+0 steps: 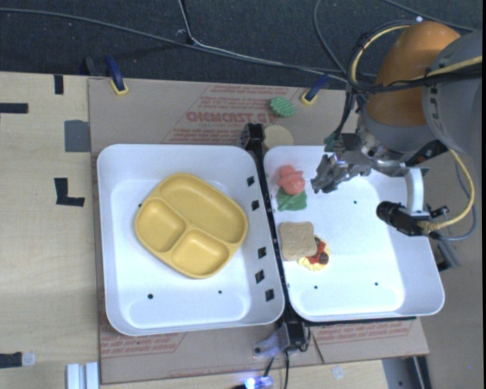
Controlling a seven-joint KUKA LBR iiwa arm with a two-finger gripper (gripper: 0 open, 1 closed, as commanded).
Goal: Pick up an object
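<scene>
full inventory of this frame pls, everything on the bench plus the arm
bins: 2, white, side by side on the cardboard sheet
divided plate: 1, yellow, three compartments, in the left-hand bin
pink and green toy: 1, upper left of the right-hand bin
toast slice: 1, tan, right-hand bin near the divider
small yellow, red and dark piece: 1, touching the toast's lower right
green piece: 1, on the cardboard above the bins
clamps: 2, blue and yellow, at the cardboard's top edge
cables: several, over the dark surface at top
arm: 1, grey and orange, from the right
gripper: 1, dark, over the right-hand bin, beside the pink toy
</scene>
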